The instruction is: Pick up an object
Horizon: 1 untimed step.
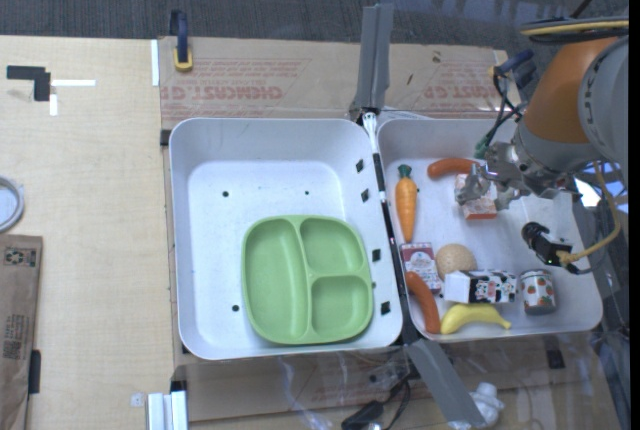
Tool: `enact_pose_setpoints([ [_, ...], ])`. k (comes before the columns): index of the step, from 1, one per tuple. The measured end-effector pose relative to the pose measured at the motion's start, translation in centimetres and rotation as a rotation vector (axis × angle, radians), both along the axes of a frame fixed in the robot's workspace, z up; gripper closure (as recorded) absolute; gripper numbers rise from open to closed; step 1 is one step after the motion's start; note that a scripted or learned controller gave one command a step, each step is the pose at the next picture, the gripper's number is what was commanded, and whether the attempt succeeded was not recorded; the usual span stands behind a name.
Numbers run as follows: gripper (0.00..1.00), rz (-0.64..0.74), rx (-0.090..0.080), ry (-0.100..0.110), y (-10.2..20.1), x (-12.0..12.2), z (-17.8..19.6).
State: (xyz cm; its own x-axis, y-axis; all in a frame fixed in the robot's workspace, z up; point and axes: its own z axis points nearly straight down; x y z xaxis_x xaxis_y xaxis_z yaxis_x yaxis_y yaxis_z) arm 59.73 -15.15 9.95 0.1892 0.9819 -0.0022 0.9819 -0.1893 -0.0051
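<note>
Red-and-white box: upper middle of the right bin. You'll see it directly under the gripper, apart from the other items.
Gripper: right over that box, at or just above its top. You can't tell from this angle whether it's spread or pressed together, or whether it has the box.
Arm: reaches in from the right edge of the frame, with its orange band over the bin's upper right corner.
Carrot: along the right bin's left wall, lengthwise up the frame, green top toward the top.
Orange sausage: just upper left of the box, near it but not touching.
Lower row of the right bin: pink carton, beige egg, cow-print carton, banana, red pepper and small jar. They are packed close together; check contact yourself.
Left bin: holds a green divided plate, lying flat in its lower right part.
Desk: pale wood, filling the left of the frame beside the bins.
</note>
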Motion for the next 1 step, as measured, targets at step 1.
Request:
enact_pose_setpoints([
  [1, 1.00, 0.004, -0.001, -0.004, 1.58, 2.21, 8.56],
])
